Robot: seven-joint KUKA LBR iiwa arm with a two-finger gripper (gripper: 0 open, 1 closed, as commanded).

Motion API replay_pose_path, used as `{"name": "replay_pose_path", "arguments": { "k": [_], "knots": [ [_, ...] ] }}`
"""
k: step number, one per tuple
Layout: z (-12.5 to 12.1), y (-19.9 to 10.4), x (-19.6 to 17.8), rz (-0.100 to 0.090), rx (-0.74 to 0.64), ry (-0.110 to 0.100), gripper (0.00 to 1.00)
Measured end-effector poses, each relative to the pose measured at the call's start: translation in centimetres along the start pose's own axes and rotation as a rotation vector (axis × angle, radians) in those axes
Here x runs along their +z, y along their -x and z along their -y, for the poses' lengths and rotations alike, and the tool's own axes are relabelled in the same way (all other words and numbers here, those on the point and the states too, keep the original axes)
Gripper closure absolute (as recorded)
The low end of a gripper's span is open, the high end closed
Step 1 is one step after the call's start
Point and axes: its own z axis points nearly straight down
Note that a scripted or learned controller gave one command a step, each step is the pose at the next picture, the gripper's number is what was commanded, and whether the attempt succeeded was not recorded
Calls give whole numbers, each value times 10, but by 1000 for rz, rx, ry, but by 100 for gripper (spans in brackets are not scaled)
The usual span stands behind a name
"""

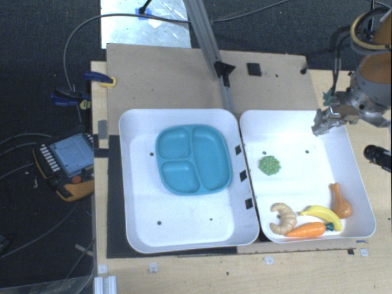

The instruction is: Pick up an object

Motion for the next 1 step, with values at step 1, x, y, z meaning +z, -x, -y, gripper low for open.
{"name": "replay_pose_path", "arguments": {
  "k": [1],
  "knots": [
    [19,-46,6,1,3,-2,100]
  ]
}}
